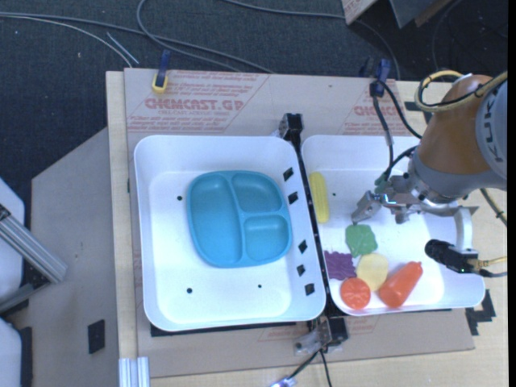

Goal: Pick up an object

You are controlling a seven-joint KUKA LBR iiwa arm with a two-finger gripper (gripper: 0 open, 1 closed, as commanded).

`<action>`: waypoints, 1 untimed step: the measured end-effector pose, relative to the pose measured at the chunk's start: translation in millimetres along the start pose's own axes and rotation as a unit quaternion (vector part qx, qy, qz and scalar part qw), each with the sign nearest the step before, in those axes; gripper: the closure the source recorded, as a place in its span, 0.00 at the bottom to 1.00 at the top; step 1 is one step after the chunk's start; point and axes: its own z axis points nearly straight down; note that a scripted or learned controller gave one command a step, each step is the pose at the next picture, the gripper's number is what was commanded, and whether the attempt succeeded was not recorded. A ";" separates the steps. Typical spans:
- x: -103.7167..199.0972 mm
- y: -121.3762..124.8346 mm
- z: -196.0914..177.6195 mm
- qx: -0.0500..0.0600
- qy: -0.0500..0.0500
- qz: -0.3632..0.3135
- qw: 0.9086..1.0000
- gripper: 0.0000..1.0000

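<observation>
Two shallow white bins sit side by side on the tabletop [201,95], which is covered by a printed brown board. Clamps hold that board at its far edge, a yellow and blue one [161,77] near the far left corner and a blue one [379,77] further right. Black clips run along the seam between the bins.

Inside the left bin [161,297] lies a blue divided plate [239,217], roughly central and apart from every wall.

All the toy food is in the right bin [355,156]. A yellow corn cob [320,197] lies lengthwise against its left wall. Toward the near edge a green broccoli piece [361,238] sits above a tight cluster: purple grapes [339,263] by the left wall, a pale yellow piece [372,268] beside them, a red tomato [355,293] at the near rim, and an orange carrot [401,285] tilted just right of the yellow piece. These pieces touch or nearly touch, crowding one another.

From the right comes the arm [459,143], its orange band over the far right part of that bin. Its hand [379,206] hangs above the bin floor just beyond the broccoli and right of the corn. How wide it stands cannot be told, and nothing is visibly held in it.
</observation>
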 end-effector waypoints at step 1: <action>0.6 -0.5 49.5 -0.001 0.000 0.000 1.000 0.00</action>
